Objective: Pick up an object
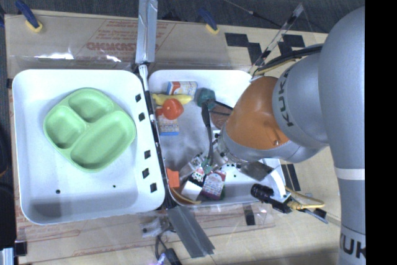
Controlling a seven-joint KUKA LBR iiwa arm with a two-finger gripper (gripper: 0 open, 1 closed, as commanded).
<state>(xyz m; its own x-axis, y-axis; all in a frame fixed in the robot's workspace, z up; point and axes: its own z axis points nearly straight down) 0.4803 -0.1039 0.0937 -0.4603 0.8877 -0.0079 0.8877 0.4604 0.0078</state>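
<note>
The right bin (186, 79) holds a heap of small things. Along its left side lie a red-orange round toy (172, 108), a yellow piece (173, 98), a white and orange carton (180, 88) and a teal-headed brush (205, 98). Near the front wall sit a dark red packet (214, 185), a small patterned packet (198, 167), an orange block (173, 179) and a brown curved piece (180, 198). My gripper (213, 161) reaches down from under the orange wrist band, just above the packets. The arm hides the right half of this bin.
The left bin (28, 133) carries a green divided plate (90, 128). A grey clamp bar (147, 28) stands at the back between the bins, and another grey bar (191, 231) lies at the front. The bench's cardboard rim runs around both bins.
</note>
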